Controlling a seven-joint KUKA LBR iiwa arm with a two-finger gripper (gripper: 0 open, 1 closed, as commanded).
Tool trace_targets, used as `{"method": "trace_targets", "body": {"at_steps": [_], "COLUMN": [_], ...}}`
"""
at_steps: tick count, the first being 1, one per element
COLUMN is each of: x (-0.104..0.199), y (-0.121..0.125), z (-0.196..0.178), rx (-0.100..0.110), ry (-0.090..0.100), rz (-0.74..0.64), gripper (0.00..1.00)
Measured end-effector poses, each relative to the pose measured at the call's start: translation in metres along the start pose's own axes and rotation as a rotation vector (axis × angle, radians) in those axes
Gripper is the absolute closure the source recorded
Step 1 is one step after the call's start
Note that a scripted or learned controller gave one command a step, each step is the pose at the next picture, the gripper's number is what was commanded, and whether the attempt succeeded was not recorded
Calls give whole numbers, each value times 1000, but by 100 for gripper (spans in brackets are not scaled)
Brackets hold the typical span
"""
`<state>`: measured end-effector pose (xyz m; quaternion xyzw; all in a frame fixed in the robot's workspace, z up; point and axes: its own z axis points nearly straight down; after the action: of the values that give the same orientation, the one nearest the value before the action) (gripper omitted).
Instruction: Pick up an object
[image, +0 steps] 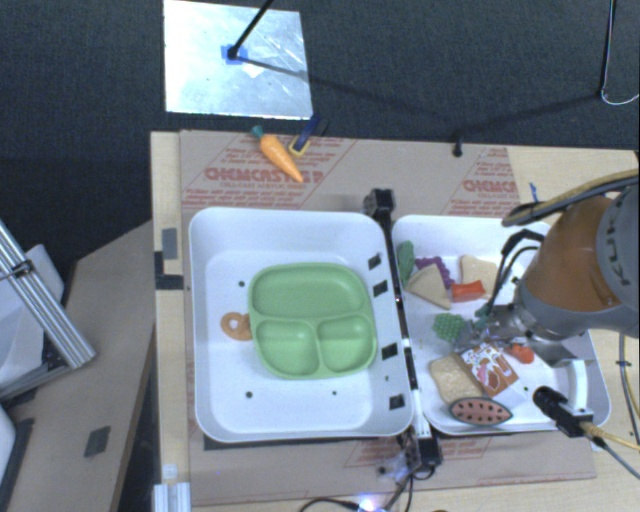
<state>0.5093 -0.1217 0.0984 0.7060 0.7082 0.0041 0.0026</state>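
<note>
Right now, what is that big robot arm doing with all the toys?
The robot arm is reaching into the right bin, which holds a pile of toy food. Its gripper is low among the pieces, beside a green toy and a patterned packet. Nothing can be seen between its fingers. The left bin holds a green divided plate and a small pretzel. A toy carrot lies on the bench behind the bins.

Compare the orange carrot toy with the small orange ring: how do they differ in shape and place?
The orange carrot toy is long and tapered with a green tip; the small orange ring is round with a hole. The carrot toy lies outside the bins, on the board behind the left white bin; the ring lies inside that bin, beside the green divided plate. Both are orange.
</note>
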Motion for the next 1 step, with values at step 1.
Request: {"method": "trace_targets", "body": {"at_steps": [1], "x": [-4], "y": [1], "z": [-43], "rx": [5], "ry": [-4], "rz": [-1], "gripper": [100]}}
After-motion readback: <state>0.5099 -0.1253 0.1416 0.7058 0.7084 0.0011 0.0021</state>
